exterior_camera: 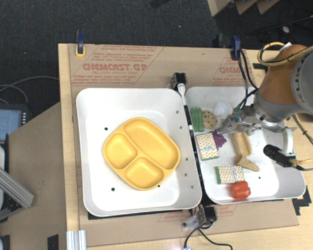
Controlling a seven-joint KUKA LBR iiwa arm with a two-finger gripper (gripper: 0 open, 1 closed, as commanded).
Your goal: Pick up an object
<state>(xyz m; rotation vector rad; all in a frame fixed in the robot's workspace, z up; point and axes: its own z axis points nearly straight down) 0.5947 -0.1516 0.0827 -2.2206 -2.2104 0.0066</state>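
The right bin (288,177) holds several small items. A green piece (197,120), a speckled cookie (209,120) and a pale round thing (220,109) lie at its back left. A white packet (206,146) and a purple piece (218,139) sit near the left wall. A tan roll (242,143) and a tan wedge (247,163) lie in the middle. In front are a green-edged packet (230,174) and a red fruit (240,190). My gripper (231,125) hangs low over the bin, just above the purple piece and left of the roll's top end.
The left bin (88,139) carries a yellow divided plate (141,152). The grey and orange arm (281,87) crosses the right bin's back right corner. A black cable connector (275,154) lies over the right side. Brown cardboard (125,64) backs both bins.
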